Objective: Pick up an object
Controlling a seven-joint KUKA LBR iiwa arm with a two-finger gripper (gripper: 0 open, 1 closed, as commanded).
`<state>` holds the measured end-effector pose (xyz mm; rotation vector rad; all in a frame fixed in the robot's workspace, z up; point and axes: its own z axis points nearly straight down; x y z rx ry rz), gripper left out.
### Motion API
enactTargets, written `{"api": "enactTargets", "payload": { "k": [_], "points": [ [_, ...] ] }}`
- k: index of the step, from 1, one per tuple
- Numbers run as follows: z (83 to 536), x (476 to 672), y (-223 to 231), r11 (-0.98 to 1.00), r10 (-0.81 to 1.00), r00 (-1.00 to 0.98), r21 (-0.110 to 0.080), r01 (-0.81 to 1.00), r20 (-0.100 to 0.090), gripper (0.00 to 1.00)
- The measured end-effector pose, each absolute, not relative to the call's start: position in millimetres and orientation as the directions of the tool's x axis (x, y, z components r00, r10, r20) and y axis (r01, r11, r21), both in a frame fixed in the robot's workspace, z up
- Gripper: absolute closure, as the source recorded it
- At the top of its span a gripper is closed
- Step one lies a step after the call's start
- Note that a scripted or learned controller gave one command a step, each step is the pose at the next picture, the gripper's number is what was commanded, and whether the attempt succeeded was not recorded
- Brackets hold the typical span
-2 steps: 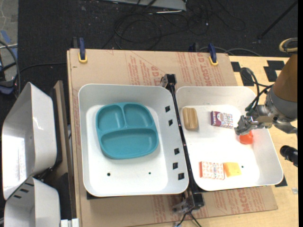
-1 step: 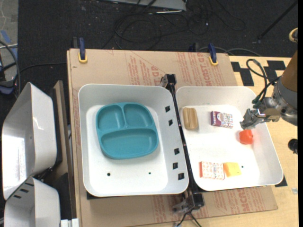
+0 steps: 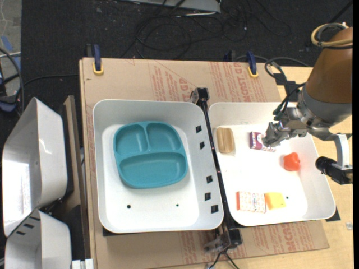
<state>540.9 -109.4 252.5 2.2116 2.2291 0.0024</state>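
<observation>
Lying near the far edge of the right bin (image 3: 322, 206), a small purple-and-white packet (image 3: 256, 141) sits just beside the gripper (image 3: 271, 139), which hangs low over it; whether anything is clamped I cannot tell. Reaching in from the right, the grey arm (image 3: 331, 88) slants down (orange band up top). A tan bread-like piece (image 3: 225, 140), an orange ball (image 3: 291, 162) and a white-and-yellow box (image 3: 259, 201) share that bin. A teal divided plate (image 3: 150, 153) fills the left bin (image 3: 106, 206). Both rest on a brown board (image 3: 168, 77) over dark floor.
</observation>
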Motion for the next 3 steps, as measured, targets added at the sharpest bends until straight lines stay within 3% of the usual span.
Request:
{"api": "enactTargets", "payload": {
  "k": [2,3],
  "points": [
    [230,554.6,9,0.008,1.0,-0.008,-0.002,1.0,0.001,1.0],
    [234,573.7,60,0.009,1.0,-0.009,0.002,1.0,0.001,1.0]
  ]
}}
